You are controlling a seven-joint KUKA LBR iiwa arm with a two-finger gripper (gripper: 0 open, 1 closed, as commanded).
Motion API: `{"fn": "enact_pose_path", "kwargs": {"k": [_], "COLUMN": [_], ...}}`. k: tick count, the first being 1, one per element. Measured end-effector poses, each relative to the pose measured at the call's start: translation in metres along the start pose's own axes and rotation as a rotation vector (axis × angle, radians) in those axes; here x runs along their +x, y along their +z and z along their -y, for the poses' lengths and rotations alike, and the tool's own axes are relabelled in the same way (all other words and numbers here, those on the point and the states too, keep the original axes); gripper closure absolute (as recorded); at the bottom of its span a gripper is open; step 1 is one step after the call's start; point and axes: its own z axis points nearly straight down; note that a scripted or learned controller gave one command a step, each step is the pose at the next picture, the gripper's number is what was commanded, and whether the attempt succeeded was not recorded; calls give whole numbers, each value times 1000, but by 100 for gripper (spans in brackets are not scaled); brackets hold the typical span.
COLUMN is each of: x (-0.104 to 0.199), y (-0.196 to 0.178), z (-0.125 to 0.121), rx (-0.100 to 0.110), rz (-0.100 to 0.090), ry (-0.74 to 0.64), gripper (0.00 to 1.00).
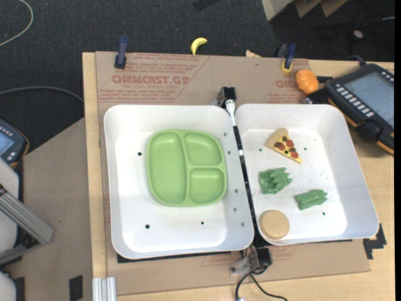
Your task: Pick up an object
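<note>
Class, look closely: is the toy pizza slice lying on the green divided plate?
No, the toy pizza slice lies in the right white bin, while the green divided plate sits in the left.

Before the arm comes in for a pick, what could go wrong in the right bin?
1. The cookie sits close to the right bin's near rim, so a descending hand might clip the wall.
2. The two green pieces lie near each other; a grasp on one could nudge the other.
3. The pizza slice looks flat, so fingers may slide over it.
</note>
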Motion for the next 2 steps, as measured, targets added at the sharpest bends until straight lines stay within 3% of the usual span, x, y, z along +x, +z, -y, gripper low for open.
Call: {"fn": "enact_pose_path", "kwargs": {"k": [1, 2], "x": [-43, 40], "y": [72, 181], "z": [-13, -1], "rx": [0, 5], "rz": [-1, -7], "ry": [-1, -12], "gripper": [100, 100]}}
